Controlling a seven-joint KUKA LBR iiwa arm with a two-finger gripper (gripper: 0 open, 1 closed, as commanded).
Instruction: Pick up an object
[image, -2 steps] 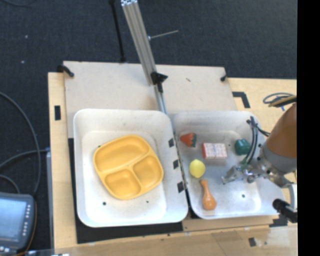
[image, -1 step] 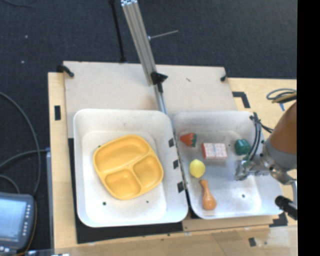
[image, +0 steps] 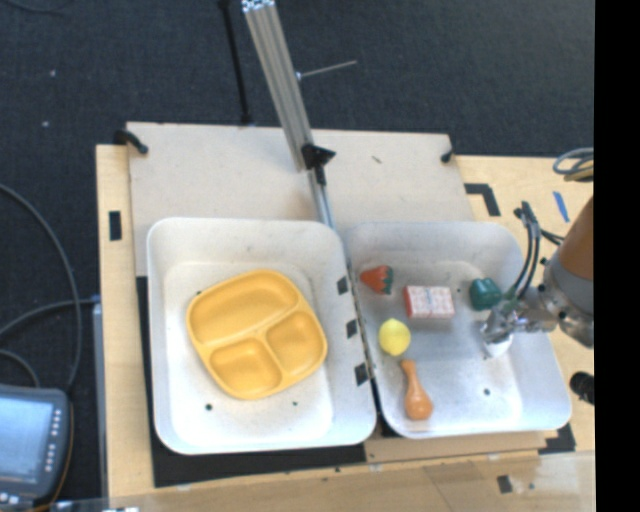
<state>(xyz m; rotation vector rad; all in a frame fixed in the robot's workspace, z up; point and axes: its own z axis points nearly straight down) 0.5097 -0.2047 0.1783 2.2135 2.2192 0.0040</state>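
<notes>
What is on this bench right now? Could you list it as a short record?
left bin: holds a yellow divided tray
right bin: strawberry toy, pink box, green object, yellow ball, orange pin-shaped toy
gripper: low over the right bin, just below the green object
held: nothing seen between its fingers

Light wood worktop (image: 115, 330) carries a pale board (image: 230, 165) at the back and two shallow white bins side by side, touching at the middle. Left bin (image: 170, 250) sits partly on the board, right bin (image: 540, 395) beside it. Dark mat (image: 250, 462) shows under the left bin's front edge.
</notes>
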